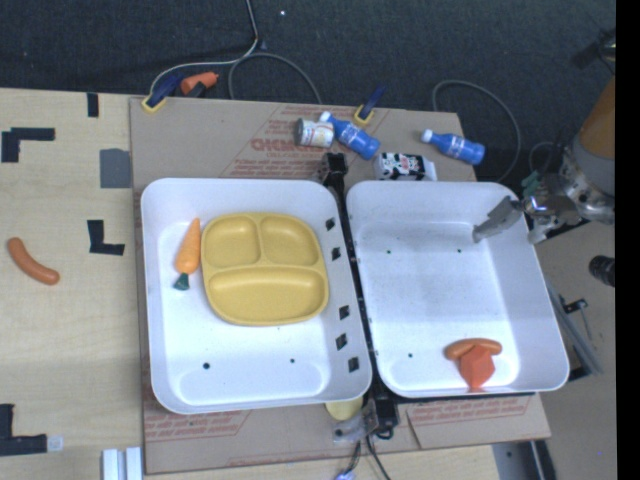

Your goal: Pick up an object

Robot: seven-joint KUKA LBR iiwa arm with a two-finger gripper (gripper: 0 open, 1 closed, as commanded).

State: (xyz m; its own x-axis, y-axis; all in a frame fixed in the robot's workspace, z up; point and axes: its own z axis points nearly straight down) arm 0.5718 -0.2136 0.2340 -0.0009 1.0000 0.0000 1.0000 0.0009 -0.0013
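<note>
- An orange sausage-shaped toy (32,261) lies alone on the bench (60,368) near its left edge, well apart from both bins.
- The left bin (240,378) holds a yellow divided plate (265,268) at about its middle; the plate has three compartments, two small ones toward the far side and one long one toward the near side.
- A toy carrot (188,247) lies just beside the plate's left edge, its green end pointing toward the near side of the bin.
- Beyond the far edges of the bins, on the cardboard sheet (230,143), lie a small white bottle (316,131), a blue bottle (356,138) touching it, a black-and-white packet (405,166), and another blue bottle (453,146) near the sheet's far right corner.
- An orange-handled clamp (180,87) sits at the sheet's far left corner.
- The right bin (430,278) holds an orange-red object (475,359) near its near right corner, close to the rim.
- The gripper (500,218) hangs over the far right corner of the right bin, well apart from the orange-red object; one grey finger (492,225) slants down into the bin, and whether the pincer is apart or together cannot be told.
- Nothing shows between its fingers.
</note>
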